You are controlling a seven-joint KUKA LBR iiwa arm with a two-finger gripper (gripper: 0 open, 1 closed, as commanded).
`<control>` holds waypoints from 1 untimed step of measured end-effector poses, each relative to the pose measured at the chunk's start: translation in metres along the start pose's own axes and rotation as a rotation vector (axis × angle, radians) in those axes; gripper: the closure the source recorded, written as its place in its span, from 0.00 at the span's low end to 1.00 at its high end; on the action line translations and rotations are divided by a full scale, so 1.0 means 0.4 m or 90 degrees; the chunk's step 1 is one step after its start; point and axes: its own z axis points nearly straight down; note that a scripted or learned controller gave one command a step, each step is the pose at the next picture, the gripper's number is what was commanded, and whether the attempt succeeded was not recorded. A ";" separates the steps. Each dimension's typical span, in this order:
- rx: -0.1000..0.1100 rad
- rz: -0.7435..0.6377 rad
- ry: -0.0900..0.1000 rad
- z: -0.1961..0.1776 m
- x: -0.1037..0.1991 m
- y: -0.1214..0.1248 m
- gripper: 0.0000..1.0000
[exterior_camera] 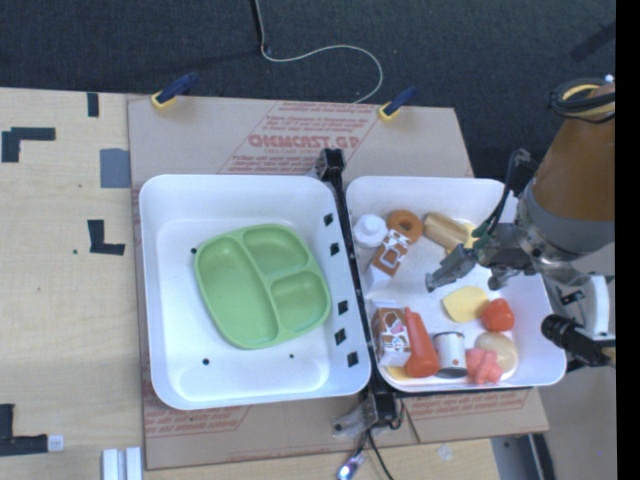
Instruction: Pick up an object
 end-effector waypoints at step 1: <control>0.003 -0.001 0.000 -0.019 0.002 0.001 1.00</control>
